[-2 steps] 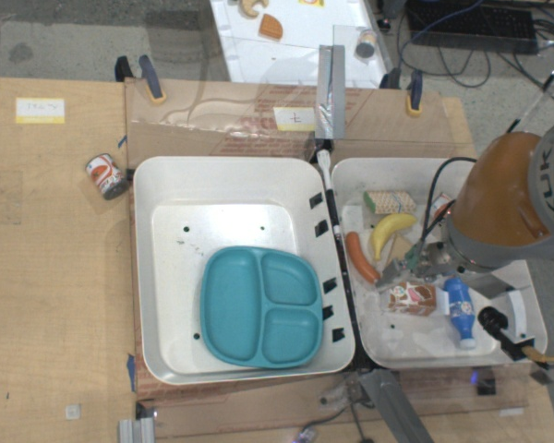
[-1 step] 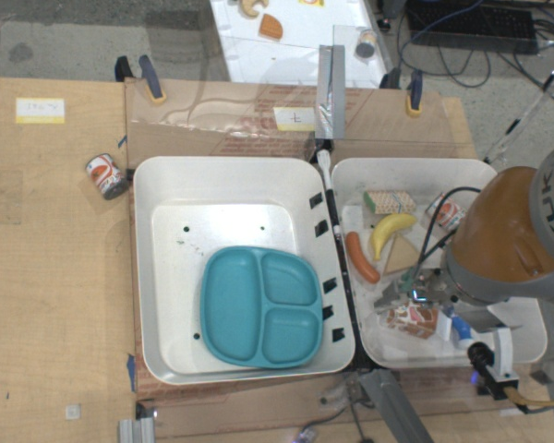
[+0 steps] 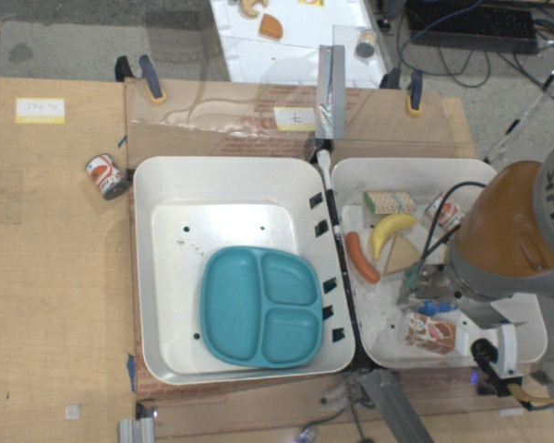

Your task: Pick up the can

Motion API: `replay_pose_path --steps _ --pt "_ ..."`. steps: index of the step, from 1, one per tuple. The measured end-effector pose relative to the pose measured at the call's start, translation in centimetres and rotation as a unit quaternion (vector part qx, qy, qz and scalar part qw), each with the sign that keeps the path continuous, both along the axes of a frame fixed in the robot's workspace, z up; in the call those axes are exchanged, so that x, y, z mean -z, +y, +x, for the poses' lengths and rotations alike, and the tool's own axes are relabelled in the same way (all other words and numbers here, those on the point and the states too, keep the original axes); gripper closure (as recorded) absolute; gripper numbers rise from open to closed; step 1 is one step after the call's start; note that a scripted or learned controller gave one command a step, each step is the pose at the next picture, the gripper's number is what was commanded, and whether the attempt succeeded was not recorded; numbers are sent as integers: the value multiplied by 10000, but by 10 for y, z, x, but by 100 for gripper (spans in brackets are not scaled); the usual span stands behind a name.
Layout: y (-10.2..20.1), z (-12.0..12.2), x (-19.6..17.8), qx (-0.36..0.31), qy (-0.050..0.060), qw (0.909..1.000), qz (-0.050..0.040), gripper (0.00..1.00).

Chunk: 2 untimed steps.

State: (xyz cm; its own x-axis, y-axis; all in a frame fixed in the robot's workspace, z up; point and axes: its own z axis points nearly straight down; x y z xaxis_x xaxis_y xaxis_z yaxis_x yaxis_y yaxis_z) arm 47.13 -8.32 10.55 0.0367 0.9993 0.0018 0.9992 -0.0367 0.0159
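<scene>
The can [image 3: 104,175], white with a red label, lies on its side on the wooden bench [image 3: 46,275], outside the left bin [image 3: 152,266] and just beyond that bin's upper-left corner. In the left bin sits a teal divided plate [image 3: 260,306] with three compartments, toward the bin's lower right. The right bin [image 3: 526,340] touches the left bin along a shared edge marked by black tape tabs. Nearest that edge lies a red sausage [image 3: 361,257], then a yellow banana [image 3: 389,231] over a tan wedge [image 3: 402,257], with a small patterned box [image 3: 389,201] above them (its print is too small to read). Another red-and-white can [image 3: 445,214] peeks out by the arm [image 3: 517,229]. The gripper [image 3: 423,295] hangs low over the right bin, above a flat red-and-white packet [image 3: 431,332]; whether it is spread or closed cannot be told.
</scene>
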Motion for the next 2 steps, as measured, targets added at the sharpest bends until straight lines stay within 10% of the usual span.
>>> replay_pose_path --steps 1,2 --pt "-49 8 -115 1487 65 9889 -1 100" --pt "-48 8 -115 1483 67 9889 -1 0"
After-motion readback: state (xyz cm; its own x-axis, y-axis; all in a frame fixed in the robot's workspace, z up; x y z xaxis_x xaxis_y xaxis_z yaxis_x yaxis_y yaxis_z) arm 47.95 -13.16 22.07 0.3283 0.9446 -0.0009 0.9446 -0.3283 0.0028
